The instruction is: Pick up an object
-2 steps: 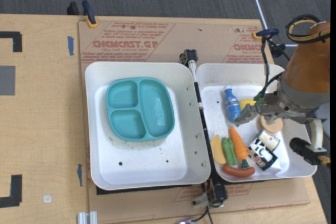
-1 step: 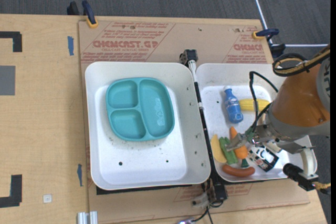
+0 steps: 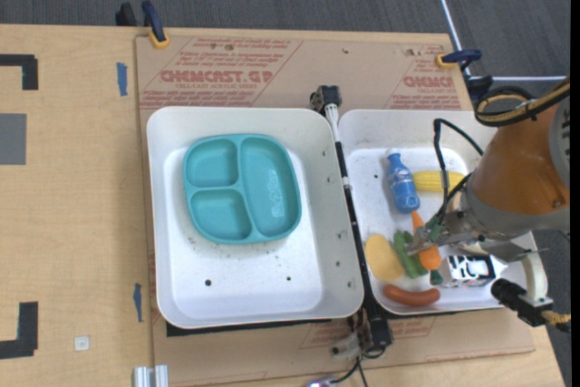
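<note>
1. White right bin (image 3: 362, 140), camera view: the gripper (image 3: 426, 240) sits low among the toy food, at a green piece (image 3: 410, 255) beside a carrot (image 3: 428, 256); jaw state cannot be told.
2. Nothing looks lifted; the pick remains undone.

Small toy foods lie in the right white bin (image 3: 362, 140): a blue bottle (image 3: 399, 181) lying lengthwise, a yellow corn cob (image 3: 430, 183) just beside it, and a yellow chip-like piece (image 3: 384, 256). A green vegetable (image 3: 408, 255) and orange carrot (image 3: 426, 251) lie close together mid-bin, with a red sausage (image 3: 412, 295) near the front wall.
</note>
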Tool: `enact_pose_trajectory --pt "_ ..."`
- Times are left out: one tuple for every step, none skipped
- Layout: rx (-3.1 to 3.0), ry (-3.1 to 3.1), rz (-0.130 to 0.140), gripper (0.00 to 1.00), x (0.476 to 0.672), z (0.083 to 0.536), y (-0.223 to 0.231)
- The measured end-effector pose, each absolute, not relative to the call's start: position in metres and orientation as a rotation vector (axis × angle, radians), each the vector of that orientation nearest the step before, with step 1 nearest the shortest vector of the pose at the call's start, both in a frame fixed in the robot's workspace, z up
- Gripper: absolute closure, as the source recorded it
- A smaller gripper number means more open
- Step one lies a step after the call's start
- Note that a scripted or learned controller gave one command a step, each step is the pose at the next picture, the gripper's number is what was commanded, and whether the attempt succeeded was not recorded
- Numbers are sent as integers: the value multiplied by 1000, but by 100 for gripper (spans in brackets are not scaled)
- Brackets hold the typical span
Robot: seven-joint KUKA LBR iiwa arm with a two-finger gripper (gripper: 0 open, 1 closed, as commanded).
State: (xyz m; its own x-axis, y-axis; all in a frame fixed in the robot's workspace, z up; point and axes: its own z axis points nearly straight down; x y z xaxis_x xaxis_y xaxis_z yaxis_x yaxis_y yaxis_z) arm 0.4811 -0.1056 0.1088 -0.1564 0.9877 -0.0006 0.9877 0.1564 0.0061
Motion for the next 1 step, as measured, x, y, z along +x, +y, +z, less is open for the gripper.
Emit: enact_pose_trajectory --pt "2241 2201 1 100 493 184 -56"
